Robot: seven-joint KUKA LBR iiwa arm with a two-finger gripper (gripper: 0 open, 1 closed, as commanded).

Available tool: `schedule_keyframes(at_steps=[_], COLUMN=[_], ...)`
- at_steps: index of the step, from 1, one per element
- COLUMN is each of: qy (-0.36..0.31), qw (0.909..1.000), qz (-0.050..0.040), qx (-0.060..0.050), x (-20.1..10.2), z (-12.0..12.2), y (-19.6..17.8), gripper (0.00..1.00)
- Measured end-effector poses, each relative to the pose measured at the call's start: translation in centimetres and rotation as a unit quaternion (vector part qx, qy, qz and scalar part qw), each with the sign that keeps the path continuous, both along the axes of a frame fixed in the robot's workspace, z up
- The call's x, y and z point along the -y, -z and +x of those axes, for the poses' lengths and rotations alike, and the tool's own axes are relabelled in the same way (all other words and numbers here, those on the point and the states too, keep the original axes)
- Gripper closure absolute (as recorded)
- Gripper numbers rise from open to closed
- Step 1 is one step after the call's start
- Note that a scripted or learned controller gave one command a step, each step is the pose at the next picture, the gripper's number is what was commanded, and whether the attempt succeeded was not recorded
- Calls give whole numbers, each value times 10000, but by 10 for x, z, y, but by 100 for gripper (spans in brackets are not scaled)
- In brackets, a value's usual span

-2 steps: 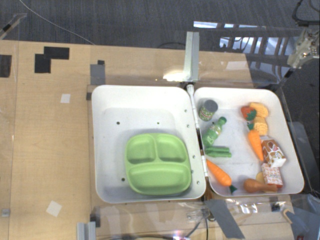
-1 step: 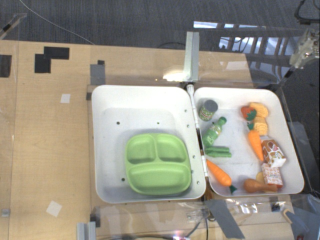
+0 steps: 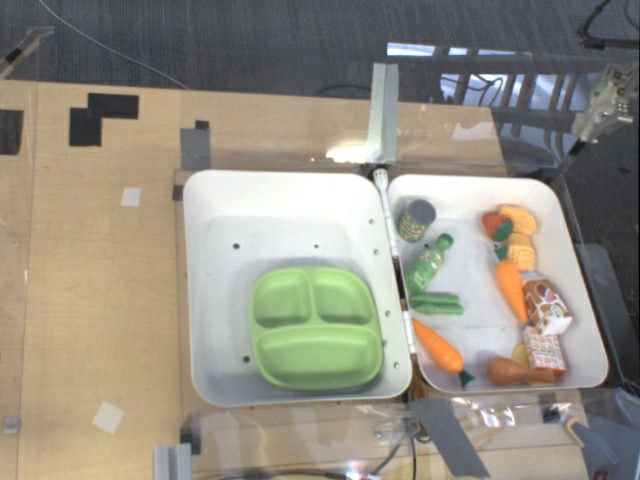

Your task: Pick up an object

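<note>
**White bins waiting, and a crowded right side making the risk**

Pale wood is forming the tabletop point(image 3: 90, 298), and it is carrying two shallow bins side by side. The left bin point(image 3: 220, 218) is holding a green divided plate point(image 3: 316, 328), lying flat near its front. The right bin point(image 3: 470, 268) is holding all the small things, so a thing to pick is lying there.

The arm is not reaching over the bins at this moment, so I cannot tell if the jaws are apart or together.

The main danger, as I am judging it, is coming from the crowding. Along the right wall a carrot point(image 3: 511, 286) is lying just beside a small carton point(image 3: 546, 305), and a second printed box point(image 3: 543, 350) is touching a brown piece point(image 3: 508, 371) at the front wall. A grasp there is probably catching two things, or striking the wall.

Near the divider another carrot point(image 3: 438, 346) is lying close to the rim, so one finger is possibly landing on the rim. A green bottle point(image 3: 429, 261) and a flat green piece point(image 3: 437, 304) are almost touching; being round, the bottle is likely to roll away. A small can point(image 3: 416, 218) is standing freer, but its smooth side is maybe slipping. Some orange and yellow toys point(image 3: 510, 224) are piled together at the back.
</note>
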State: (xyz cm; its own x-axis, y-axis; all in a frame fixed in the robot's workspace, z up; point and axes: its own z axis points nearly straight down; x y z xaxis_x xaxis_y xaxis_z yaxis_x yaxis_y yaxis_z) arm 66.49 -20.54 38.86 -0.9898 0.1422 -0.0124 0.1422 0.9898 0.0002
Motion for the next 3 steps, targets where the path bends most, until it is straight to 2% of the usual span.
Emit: schedule_keyframes(at_steps=[1,3], qy=[13,410], qw=[10000,9992], qz=[-3,5], qx=[0,0], x=[0,1], z=[1,-1], y=[10,3], gripper=[100,100])
